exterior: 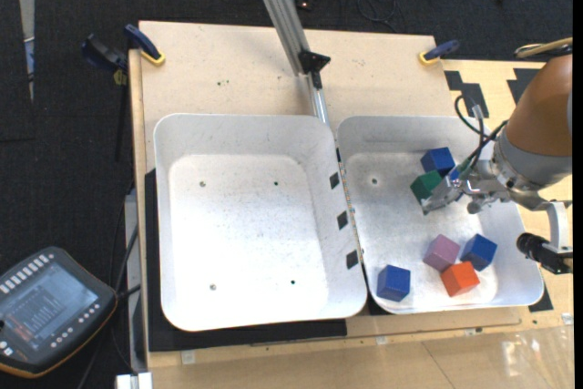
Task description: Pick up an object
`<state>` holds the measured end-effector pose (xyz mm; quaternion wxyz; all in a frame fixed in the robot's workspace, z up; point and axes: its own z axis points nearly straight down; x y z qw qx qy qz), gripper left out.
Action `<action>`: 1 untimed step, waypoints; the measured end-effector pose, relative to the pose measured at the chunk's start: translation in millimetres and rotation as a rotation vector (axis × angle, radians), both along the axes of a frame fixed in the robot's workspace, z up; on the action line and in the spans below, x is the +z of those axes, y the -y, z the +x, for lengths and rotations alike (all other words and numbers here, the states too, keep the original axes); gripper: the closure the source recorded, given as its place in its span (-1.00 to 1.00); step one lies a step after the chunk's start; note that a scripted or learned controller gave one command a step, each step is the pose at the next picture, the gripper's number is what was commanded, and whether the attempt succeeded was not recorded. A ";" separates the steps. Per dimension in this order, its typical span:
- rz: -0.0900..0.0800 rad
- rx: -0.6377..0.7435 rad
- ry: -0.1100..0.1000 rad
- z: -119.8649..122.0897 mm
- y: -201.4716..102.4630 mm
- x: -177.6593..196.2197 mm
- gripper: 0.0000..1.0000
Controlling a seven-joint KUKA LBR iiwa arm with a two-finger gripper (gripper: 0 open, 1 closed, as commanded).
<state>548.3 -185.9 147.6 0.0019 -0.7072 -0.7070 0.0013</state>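
Camera view: gripper low in right bin, touching green cube.
Gripper state: cannot tell.
Handling: judged light, rigid; pinch opposite flat faces.

The grey arm with the orange band reaches in from the right; its two-finger metal gripper points leftward, fingers perhaps slightly parted.

white bins, blue cubes, green cube, purple cube, orange cube
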 end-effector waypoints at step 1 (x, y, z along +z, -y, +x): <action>0.000 0.000 0.001 -0.7 -0.7 -53.1 -1.00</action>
